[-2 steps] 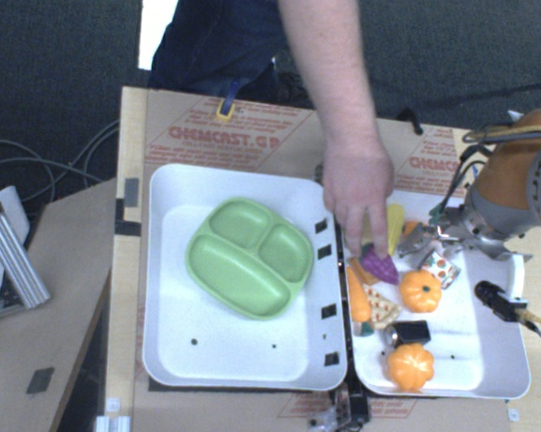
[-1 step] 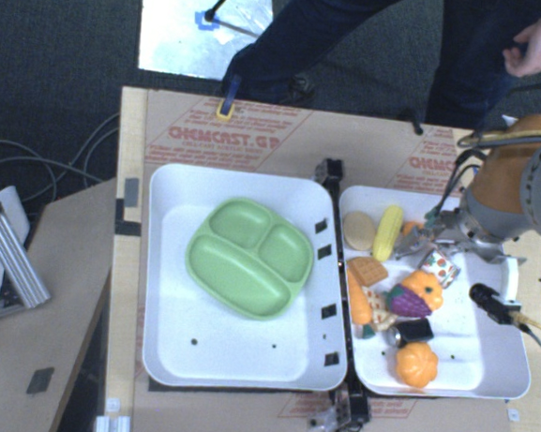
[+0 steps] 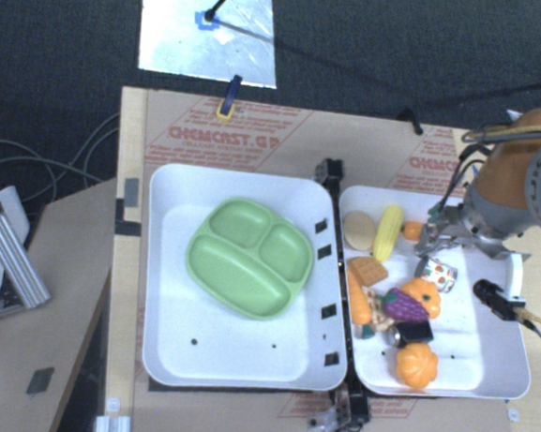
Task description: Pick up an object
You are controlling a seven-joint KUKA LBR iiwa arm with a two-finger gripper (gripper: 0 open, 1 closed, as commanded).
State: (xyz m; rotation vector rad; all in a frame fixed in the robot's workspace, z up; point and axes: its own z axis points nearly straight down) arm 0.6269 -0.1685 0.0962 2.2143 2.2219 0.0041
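Yellow corn (image 3: 388,232) just left of claw (image 3: 430,239), apart.

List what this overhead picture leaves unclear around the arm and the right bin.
- Gripper, camera view: the wrist above covers it, so the state of the jaws is unreadable.
- Small white cup: its printed pattern is too small to read.
- Black object: wedged among the toy food and partly covered, so its kind is unclear.
- Arm: cut off by the right edge.

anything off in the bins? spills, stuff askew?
Nothing spilled or damaged. The green tray lies askew in the left bin, turned against its walls. The toys are heaped in the right bin, near its left side, all inside the rim.
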